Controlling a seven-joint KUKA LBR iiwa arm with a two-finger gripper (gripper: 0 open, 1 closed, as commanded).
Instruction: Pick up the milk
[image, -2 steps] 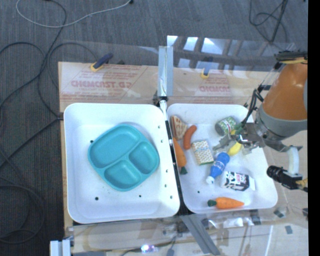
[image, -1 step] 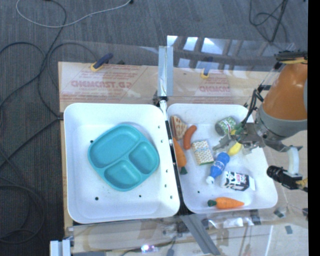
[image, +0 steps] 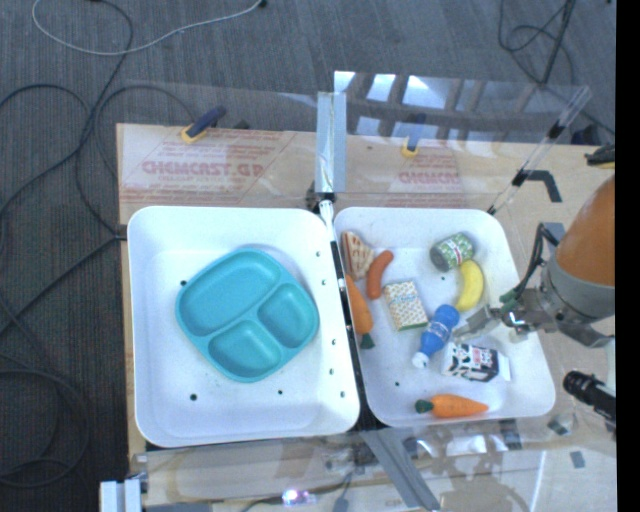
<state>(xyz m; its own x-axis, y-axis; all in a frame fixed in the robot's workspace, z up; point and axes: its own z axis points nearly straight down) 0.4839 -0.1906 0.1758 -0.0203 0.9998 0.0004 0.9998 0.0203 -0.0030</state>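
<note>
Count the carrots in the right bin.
2. One carrot lies along the left wall of the right bin, beside the cracker box. The other carrot lies near the front wall, below the milk. None seems hidden.

Turquoise tray (image: 248, 313), yellow banana (image: 469, 284), black-and-white milk (image: 473, 361) (cow-patched), orange carrot (image: 456, 406), both bins (image: 160, 400) white.
</note>
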